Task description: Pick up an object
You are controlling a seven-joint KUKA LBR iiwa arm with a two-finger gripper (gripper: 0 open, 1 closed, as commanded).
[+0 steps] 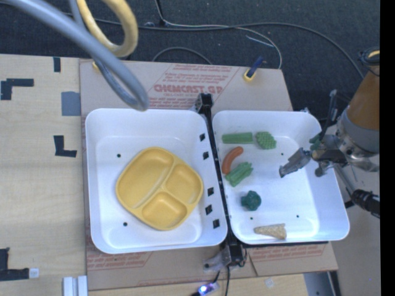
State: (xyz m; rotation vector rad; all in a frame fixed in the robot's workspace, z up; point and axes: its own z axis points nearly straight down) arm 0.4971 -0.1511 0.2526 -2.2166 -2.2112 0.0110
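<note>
Now | orange sausage (232, 158) | long axis slanted, upper-right to lower-left.

Two white bins (99, 128), side by side on brown cardboard printed with red lettering (185, 82). In the left one, a yellow divided plate (159, 187), plain, no pattern. In the right bin (333, 224): a pale green stick (237, 138); a darker green knobbly piece (266, 140); an orange-red sausage shape (231, 158); a green ridged piece (239, 173); a deep green broccoli-like lump (250, 200); a tan cone, possibly waffle-textured (271, 230). Between the bins, a black divider (213, 165). Dark grey gripper (302, 164), with an orange band (367, 100) above it on the arm. Overhead, a grey hose (74, 36) and a yellow one (120, 11). Light wood-grain bench (37, 184) with dark grey marks.
</note>
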